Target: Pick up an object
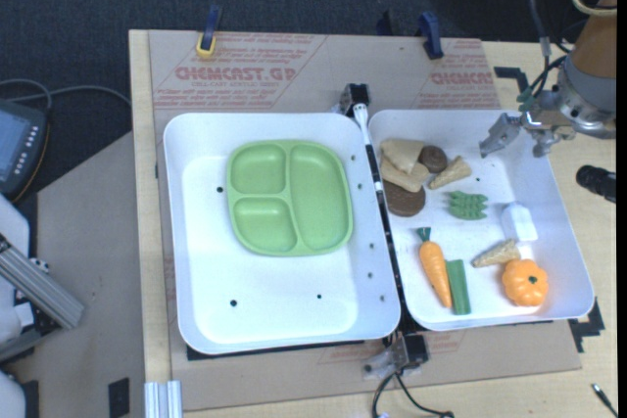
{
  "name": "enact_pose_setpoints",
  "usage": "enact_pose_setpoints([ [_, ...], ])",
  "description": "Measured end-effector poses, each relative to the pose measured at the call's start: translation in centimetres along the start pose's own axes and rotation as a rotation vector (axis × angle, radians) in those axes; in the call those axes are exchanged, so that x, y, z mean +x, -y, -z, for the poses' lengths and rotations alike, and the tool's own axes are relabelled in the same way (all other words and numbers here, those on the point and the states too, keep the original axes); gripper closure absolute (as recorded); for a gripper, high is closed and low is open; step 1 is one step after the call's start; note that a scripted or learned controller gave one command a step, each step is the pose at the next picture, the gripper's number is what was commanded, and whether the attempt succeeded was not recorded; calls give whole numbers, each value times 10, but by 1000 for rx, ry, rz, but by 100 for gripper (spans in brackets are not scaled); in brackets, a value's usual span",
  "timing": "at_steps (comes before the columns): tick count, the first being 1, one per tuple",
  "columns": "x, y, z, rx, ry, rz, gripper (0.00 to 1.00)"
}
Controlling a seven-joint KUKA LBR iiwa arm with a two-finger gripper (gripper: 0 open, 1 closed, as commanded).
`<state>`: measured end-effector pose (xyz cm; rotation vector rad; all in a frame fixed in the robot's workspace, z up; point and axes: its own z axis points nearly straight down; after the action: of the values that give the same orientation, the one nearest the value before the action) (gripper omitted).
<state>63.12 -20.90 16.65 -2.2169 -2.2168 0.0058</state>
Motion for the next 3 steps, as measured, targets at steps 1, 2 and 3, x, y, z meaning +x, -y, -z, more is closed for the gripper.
enact_pose_setpoints([
  [1,-2,3,-64,1,0,0,0],
  [2,-1,3,-82,-4,0,2,0],
  [3,-1,2,-70,-8,2,2,100],
])
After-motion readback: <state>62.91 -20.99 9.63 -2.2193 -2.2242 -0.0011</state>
